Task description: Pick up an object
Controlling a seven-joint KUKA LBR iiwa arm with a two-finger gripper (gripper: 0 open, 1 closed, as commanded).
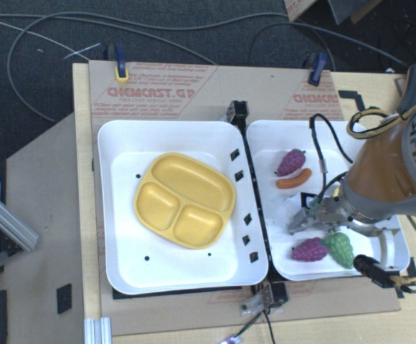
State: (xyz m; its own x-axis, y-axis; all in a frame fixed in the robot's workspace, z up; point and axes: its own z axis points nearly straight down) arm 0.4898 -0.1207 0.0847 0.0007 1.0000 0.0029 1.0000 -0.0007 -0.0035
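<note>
The grey arm with its orange band reaches in from the right over the right-hand shallow white bin [280, 264], and its two-finger gripper [310, 218] hangs low near the middle of that bin. The metal fingers [299, 223] look spread rather than clenched, with nothing seen between them — though at this slant the tips are small and partly blurred.

Four small toys lie in this bin. A purple plastic grape bunch [309, 249] sits just below and slightly right of the fingers, its long axis running roughly left to right, and touching its right end is a green plastic bunch [339, 248]. Farther up the bin lie a second purple grape bunch [291, 162] and, just under it, an orange plastic sausage [294, 181] lying nearly level.

The nearest target appears to be the lower purple bunch — a short shift toward the bin's near edge would bring the fingers over it.

The yellow three-part plastic plate [185, 200] rests in the left bin [115, 213], well apart, on the desk.
</note>
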